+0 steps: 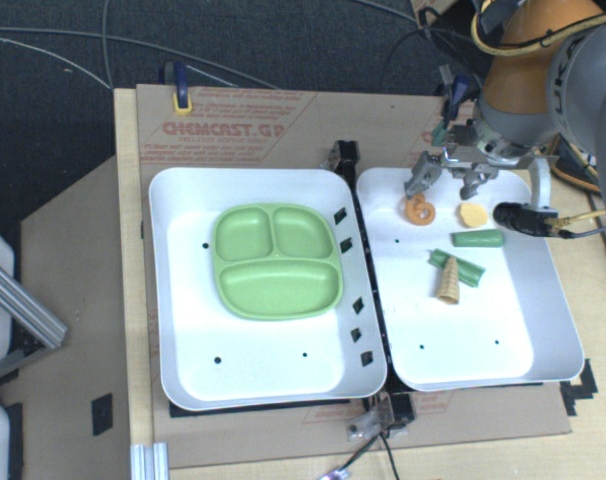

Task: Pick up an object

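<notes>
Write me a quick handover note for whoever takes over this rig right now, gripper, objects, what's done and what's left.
Gripper: open, over the far edge of the right bin, holding nothing.
Objects in the right bin: orange ring just below the fingers, yellow piece, green bar, green cylinder, tan cone.
Left bin: green divided plate.
Done: arm is positioned near the ring.
Left: close on an object, likely the ring, and lift it.

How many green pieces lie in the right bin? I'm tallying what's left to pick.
2: a green bar near the bin's far right, and a green cylinder just nearer, touching the tan cone. The arm could hide others.
</notes>
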`<state>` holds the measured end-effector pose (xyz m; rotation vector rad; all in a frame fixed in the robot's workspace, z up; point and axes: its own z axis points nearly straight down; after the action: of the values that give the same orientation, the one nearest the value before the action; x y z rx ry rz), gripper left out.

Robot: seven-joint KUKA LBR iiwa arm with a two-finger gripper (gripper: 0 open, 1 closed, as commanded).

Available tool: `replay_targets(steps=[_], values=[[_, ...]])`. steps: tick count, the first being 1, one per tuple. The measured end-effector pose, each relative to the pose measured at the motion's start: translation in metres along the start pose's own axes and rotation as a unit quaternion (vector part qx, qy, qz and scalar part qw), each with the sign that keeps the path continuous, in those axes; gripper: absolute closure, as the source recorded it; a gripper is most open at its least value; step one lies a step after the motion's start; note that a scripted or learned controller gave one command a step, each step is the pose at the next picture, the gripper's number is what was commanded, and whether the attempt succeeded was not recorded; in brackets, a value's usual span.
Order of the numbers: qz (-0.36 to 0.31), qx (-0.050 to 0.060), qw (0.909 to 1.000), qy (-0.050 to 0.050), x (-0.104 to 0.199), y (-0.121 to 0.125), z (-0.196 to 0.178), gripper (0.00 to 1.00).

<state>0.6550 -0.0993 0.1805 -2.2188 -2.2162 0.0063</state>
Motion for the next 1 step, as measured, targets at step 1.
replay_targets(steps=[1], values=[[-0.001, 0.000, 1.0000, 0.000, 0.0073, -0.0031, 0.0610, 0.00]])
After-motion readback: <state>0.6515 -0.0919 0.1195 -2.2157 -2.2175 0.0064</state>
